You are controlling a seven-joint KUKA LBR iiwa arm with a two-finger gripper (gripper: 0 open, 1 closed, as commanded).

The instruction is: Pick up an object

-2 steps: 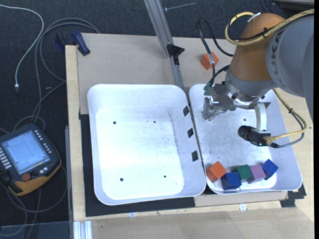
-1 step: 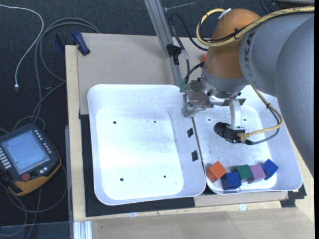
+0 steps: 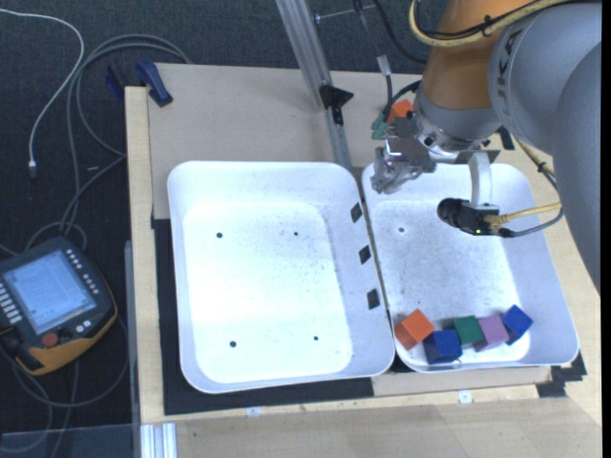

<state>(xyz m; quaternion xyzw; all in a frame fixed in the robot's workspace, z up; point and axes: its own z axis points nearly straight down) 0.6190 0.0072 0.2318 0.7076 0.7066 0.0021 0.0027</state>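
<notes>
Blocks (image 3: 465, 332) clustered along right bin's (image 3: 549, 256) near wall; hand (image 3: 389, 176) far off, grip state unclear.

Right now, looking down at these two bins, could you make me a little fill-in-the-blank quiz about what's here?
1. The coloured blocks all lie in the ____ bin.
2. The block at the left end of the row, the orange block, sits beside a dark ____ block.
3. The gripper hangs over that bin's ____ corner, far from the blocks.

Missing words: right; blue; upper left
</notes>
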